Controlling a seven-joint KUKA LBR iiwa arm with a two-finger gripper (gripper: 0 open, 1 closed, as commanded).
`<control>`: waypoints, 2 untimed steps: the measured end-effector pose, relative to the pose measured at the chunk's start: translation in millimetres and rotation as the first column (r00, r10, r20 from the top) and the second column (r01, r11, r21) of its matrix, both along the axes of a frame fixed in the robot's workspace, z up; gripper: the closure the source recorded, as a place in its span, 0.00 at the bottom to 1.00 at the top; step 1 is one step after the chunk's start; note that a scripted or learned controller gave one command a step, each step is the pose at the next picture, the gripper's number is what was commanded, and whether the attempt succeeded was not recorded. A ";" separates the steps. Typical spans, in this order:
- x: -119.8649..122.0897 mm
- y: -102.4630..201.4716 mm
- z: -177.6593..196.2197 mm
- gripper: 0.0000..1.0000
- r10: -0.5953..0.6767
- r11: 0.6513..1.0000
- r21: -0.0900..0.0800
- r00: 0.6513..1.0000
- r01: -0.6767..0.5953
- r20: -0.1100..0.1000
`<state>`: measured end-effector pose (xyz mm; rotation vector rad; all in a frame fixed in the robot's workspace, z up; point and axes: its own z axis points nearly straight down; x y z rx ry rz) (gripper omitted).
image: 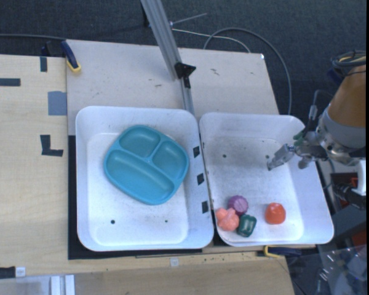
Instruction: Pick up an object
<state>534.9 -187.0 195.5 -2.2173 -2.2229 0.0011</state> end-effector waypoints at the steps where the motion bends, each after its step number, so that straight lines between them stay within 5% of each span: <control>1: 0.0 -0.1 0.1 0.00 0.000 1.000 0.000 1.000 0.000 0.000; 2: 3.4 8.7 -49.6 0.00 -0.001 1.000 0.000 1.000 0.001 -0.005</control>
